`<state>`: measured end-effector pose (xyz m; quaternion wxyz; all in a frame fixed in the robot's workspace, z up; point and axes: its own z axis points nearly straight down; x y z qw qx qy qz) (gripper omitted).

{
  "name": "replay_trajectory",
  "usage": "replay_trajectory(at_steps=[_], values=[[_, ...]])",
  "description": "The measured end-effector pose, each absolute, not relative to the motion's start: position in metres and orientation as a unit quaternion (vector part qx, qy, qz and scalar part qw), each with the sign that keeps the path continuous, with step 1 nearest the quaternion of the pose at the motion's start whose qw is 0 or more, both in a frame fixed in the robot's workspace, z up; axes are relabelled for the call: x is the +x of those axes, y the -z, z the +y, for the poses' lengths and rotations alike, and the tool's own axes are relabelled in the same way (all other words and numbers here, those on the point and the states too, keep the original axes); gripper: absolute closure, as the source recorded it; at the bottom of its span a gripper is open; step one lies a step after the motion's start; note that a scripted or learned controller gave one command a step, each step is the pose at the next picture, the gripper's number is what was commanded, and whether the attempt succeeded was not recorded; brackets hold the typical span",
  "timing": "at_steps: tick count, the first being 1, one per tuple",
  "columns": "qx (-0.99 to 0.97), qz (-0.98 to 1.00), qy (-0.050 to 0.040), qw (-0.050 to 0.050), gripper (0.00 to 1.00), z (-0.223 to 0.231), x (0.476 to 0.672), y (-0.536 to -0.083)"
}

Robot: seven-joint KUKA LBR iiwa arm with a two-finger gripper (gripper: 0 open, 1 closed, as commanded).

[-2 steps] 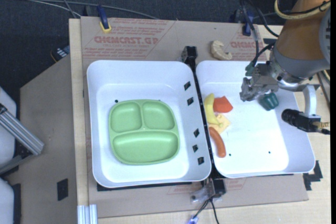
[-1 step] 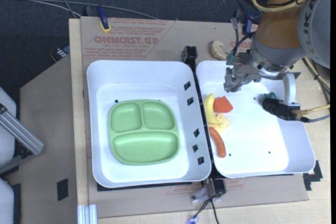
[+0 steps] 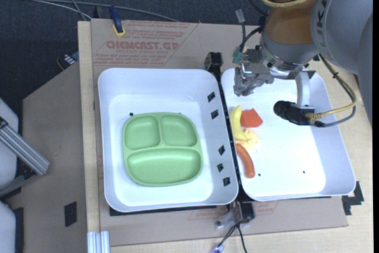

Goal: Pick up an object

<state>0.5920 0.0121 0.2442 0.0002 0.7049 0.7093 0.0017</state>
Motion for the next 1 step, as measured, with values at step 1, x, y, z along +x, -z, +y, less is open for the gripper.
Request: replay_trajectory(at_steps=[1], values=[[0.705,0.709,-0.001,0.0,1.0,0.0554,0.6032,-0.2371]])
